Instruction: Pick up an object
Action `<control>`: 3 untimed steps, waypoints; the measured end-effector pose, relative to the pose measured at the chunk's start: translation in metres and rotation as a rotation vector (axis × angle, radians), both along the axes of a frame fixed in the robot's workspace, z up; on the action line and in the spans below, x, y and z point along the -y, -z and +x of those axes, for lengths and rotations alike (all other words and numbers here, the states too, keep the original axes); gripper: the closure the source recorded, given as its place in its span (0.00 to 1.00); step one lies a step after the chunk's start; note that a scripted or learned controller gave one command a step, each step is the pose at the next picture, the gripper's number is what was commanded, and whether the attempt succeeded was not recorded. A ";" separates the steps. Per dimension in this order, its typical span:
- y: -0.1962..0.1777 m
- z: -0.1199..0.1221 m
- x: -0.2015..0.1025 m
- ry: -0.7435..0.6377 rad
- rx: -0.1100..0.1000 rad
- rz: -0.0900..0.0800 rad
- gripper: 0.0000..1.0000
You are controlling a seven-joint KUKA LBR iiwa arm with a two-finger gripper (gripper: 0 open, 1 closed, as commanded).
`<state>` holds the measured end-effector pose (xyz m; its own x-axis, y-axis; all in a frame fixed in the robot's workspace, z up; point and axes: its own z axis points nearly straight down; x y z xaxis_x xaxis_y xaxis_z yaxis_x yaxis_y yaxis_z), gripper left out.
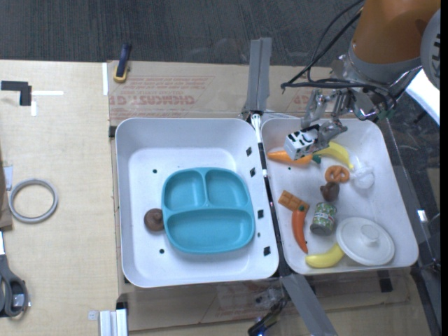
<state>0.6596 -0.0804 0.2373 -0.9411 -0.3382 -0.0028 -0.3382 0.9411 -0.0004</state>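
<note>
My gripper (320, 130) hangs over the back left part of the right bin (399, 187). A small black-and-white toy (301, 141) sits right at its tip, over an orange carrot (288, 158); whether the toy is gripped or just lies below is unclear. A yellow banana (340, 152) lies just right of the toy. Further forward in this bin are a brown pretzel (337, 174), a small brown figure (329, 192), an orange block (292, 201), a red pepper (299, 231), a green can (323, 218), a white lid (366, 241) and a second banana (325, 258).
The left bin (133, 187) holds a blue divided plate (208, 210) and a brown ball (154, 219). A crumpled white piece (363, 178) lies by the right bin's wall. A grey ring (31, 200) and scissors (12, 294) lie on the bench at far left.
</note>
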 end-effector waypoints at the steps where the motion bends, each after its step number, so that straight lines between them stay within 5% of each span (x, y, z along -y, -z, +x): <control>1: 0.102 -0.045 0.023 -0.280 -0.001 -0.001 1.00; 2: 0.132 -0.030 0.102 -0.619 0.022 -0.012 1.00; 3: 0.143 -0.036 0.099 -0.622 0.003 -0.001 0.00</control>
<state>0.6233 -0.1797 0.0942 -0.5678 -0.8232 -0.0050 -0.8231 0.5678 -0.0029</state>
